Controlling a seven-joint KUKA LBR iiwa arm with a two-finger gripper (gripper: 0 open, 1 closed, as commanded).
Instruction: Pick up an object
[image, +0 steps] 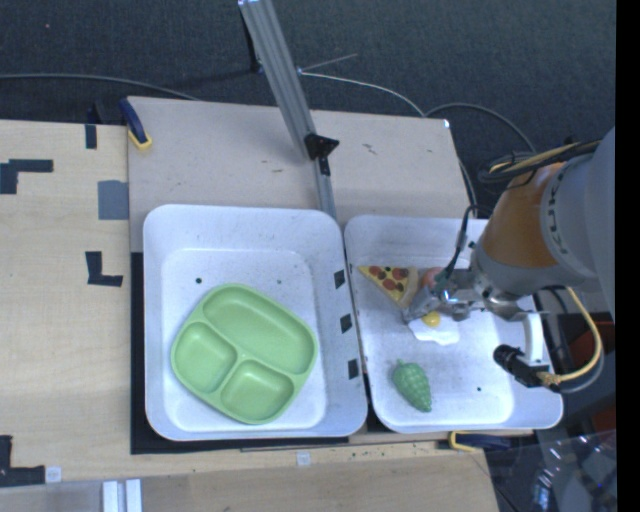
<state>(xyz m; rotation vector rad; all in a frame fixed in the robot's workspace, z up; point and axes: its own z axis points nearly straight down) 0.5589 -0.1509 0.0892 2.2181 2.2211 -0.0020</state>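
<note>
The gripper (430, 305) is low in the right-hand white bin (480, 400), right over a small flat white-and-yellow fried-egg toy (436, 328); whether it is apart or clamped, I cannot tell. The egg looks light, thin and probably slippery, best pinched across its raised yolk. A triangular pizza-slice toy (389, 280) lies just beside it, a knobbly green toy (412, 386) nearer the front, and a green divided plastic plate (243, 352) sits in the left bin (160, 300).

A single fixed camera sits above the desk (250, 150) and looks down at a slant from moderate height, taking in both white bins (160, 300) side by side, with the arm (540, 225) entering from the right.
</note>
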